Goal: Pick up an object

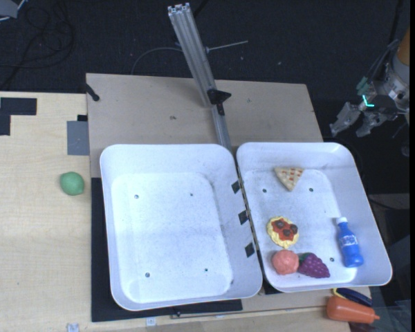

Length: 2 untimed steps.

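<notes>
The gripper (351,120) hangs off the bench's far right corner, beyond the right bin (356,178), with nothing seen between its fingers; whether it is spread or clenched cannot be told from here. The candidates for picking cluster in that bin, likely scattered as loose targets: a pizza slice (289,177) toward its far edge, a round pizza (283,232), a red ball (285,262), purple grapes (313,265) and a blue bottle (348,241) along its near side. A green ball (72,183) lies on the bench near its left edge.
</notes>
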Available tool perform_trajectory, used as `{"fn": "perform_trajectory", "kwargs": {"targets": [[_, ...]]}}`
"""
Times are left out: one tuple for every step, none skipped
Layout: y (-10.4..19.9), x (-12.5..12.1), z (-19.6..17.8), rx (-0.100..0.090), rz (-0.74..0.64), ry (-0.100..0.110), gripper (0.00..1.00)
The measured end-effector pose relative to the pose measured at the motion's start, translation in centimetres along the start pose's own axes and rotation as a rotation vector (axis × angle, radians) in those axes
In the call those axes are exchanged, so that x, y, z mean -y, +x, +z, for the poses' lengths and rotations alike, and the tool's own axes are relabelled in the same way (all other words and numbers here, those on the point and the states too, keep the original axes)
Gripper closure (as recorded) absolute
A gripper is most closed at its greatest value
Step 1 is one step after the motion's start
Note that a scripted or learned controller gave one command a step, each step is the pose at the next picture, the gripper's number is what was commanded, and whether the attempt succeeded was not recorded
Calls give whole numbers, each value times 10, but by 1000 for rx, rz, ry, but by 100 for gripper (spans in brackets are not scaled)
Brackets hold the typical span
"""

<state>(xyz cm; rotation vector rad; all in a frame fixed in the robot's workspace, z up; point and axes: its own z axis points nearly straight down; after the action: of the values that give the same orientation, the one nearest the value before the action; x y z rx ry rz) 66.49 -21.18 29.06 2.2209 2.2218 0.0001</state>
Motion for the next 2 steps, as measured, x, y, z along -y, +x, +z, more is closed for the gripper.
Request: {"fn": "perform_trajectory", "kwargs": {"targets": [[0,0,0,0,0,0,0],[-8,-4,50,-1,0,4,0]]}}
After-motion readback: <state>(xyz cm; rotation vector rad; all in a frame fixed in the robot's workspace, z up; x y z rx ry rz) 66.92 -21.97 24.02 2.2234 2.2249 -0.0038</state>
